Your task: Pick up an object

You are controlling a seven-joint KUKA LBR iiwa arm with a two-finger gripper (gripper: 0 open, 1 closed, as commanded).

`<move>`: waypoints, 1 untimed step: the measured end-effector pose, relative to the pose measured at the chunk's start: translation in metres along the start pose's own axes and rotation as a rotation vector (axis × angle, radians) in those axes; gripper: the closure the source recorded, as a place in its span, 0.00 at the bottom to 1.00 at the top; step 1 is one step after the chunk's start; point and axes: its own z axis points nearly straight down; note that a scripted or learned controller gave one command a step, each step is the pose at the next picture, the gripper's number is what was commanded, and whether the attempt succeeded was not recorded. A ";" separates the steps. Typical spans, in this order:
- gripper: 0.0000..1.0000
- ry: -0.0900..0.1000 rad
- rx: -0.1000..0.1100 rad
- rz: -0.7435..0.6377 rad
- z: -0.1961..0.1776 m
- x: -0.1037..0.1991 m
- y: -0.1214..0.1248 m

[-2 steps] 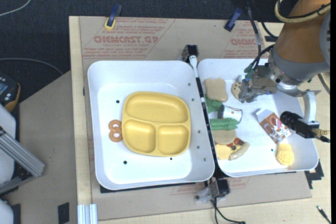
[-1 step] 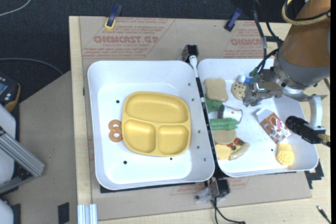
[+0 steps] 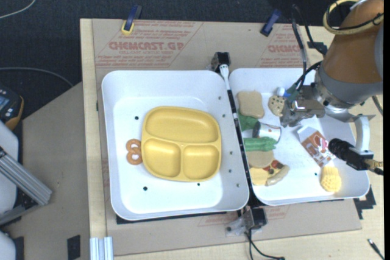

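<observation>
Your tool [image 3: 295, 111] hangs over right bin [image 3: 350, 190], near tan bread slice [image 3: 250, 103]; finger state cannot be told.

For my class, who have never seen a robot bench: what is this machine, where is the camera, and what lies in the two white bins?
One camera looks down at a slant on a bench. The grey and orange machine at the right is a robot arm; its gripper, a two-finger hand, hangs over the right bin. I see nothing clearly held between its fingers.

The left bin holds a yellow divided plate with a small orange pretzel beside it, touching its left edge.

The right bin holds a jumble of small toy foods: a tan bread slice, something green, a yellow corn piece and a red and white packet.
</observation>
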 end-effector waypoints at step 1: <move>1.00 -0.002 -0.008 -0.003 -0.021 0.004 0.004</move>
